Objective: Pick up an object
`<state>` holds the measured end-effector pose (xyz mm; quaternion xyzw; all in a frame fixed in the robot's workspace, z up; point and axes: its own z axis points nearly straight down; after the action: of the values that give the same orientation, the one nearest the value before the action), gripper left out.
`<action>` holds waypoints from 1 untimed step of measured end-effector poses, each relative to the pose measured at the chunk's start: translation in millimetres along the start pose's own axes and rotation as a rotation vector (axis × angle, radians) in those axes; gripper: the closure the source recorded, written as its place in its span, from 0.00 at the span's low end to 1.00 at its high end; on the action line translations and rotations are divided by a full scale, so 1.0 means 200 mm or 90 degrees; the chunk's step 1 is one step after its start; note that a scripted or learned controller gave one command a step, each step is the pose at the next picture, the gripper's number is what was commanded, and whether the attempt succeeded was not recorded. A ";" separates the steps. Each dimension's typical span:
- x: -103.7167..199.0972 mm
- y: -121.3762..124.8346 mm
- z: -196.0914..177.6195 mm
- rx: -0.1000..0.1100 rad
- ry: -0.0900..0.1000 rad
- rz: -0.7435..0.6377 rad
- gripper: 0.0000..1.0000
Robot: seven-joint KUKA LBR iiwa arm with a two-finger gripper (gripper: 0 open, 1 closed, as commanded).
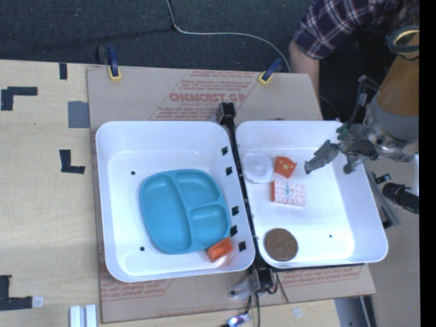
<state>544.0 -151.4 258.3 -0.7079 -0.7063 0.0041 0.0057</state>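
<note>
Camera view, from above at a slant. Two shallow white bins are seen side by side on a brown cardboard sheet laid over the wooden worktop [41, 203].

Left bin [116, 142]: a blue divided tray [184, 208] is seen lying flat near the middle, three compartments visible. A small orange object [219, 250] is noted just off the tray's lower right corner, close to the bin's near wall.

Right bin [354, 230]: four things are noted. A clear, roundish item [257, 167] is seen near the divider, hard to identify. Just beside it to the right lies a small orange-red piece [285, 166]. Below that, a small white box with a pink printed pattern [288, 193] is seen lying flat. Nearer the front wall, a round brown disc [281, 244] is seen, well apart from the box.

The arm [398, 107] is seen entering from the right, its orange band above the wrist. The gripper [334, 157] is placed over the right part of the right bin, to the right of the orange-red piece and apart from it. One dark finger [320, 159] is seen pointing toward the piece, a second set further right, with a gap between them; the gripper appears spread and nothing is seen held between the fingers.

Behind the bins, two clamps [270, 70] are seen at the cardboard's far edge, and a person in a plaid shirt [354, 12] is noted at upper right.
</note>
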 end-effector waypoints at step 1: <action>0.00 0.01 -0.03 -0.008 -0.001 -0.002 0.00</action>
<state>546.3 -151.0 264.9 -0.7066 -0.7076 0.0006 0.0007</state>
